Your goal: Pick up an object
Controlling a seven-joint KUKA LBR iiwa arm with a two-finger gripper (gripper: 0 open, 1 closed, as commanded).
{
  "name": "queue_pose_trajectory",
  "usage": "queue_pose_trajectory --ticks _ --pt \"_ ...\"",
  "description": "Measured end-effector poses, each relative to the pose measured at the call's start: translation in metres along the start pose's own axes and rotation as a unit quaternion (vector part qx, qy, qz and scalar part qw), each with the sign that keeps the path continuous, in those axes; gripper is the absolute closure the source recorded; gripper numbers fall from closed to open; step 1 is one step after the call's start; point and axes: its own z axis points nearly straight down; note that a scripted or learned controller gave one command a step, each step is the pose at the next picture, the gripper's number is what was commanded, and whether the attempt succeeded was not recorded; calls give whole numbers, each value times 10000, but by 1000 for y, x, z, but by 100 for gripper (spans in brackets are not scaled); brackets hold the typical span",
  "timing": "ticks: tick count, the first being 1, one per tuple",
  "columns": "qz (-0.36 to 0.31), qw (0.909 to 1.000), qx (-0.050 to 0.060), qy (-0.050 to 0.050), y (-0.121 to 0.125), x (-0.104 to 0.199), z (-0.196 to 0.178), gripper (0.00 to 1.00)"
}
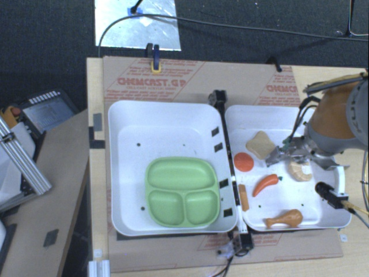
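you can read "chemcast gp" on the brown sheet (151, 81), far up-left of the gripper (279, 154). you cannot tell how wide it is open; it sits just beside the bread slice (260, 145), with the red pepper (265, 184) just below it.

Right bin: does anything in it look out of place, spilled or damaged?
Nothing stands out. The toy foods lie loose and apart in the right bin: bread slice, tomato, chili pepper, drumstick and a thin orange stick against the left wall. The gripper is low beside the bread.
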Motion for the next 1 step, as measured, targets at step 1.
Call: queue_pose_trajectory --ticks 1 --pt "3 10000 -46 -18 3 -1 -14 100"
